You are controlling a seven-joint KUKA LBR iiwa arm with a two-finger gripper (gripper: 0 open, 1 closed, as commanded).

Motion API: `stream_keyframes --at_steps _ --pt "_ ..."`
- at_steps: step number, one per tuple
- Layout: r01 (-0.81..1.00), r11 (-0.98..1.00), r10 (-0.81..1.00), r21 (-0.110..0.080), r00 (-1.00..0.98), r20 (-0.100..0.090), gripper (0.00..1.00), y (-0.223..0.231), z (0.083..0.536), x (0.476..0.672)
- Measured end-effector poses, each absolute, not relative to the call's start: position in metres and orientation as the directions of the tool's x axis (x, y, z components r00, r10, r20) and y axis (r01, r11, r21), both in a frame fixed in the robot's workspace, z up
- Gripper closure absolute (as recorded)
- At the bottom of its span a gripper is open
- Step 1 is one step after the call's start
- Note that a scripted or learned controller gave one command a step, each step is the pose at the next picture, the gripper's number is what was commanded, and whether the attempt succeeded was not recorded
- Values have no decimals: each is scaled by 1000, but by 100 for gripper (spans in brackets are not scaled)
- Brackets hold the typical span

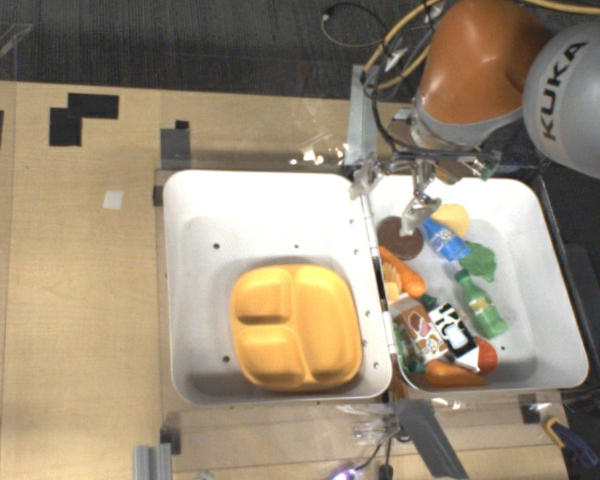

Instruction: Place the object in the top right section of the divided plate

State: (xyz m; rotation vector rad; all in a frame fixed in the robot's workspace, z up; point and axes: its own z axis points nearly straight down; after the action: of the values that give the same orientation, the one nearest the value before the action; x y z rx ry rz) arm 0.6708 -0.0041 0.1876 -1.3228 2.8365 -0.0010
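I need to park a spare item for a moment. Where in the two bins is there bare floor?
The left white bin has bare floor all around the yellow divided plate, widest along its far side. The right white bin is crowded with toys along its left and middle; bare floor remains by its right wall.

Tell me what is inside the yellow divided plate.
The yellow divided plate in the left bin shows three bare sections, with nothing in them. The toy foods lie piled in the right bin; what lies under that pile is covered.
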Motion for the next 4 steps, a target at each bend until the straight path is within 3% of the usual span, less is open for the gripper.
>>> stream_keyframes --at_steps 1,2,3,4 --pt "-940 340 -940 -5 -340 -7 0 48 187 621" --pt "-1000 -2 -1000 -6 2 -3 0 -18 186 598" --pt "-908 -419 -908 -5 419 -1 0 -37 185 556" --pt "-908 -420 -908 -5 420 -1 0 -37 185 556"
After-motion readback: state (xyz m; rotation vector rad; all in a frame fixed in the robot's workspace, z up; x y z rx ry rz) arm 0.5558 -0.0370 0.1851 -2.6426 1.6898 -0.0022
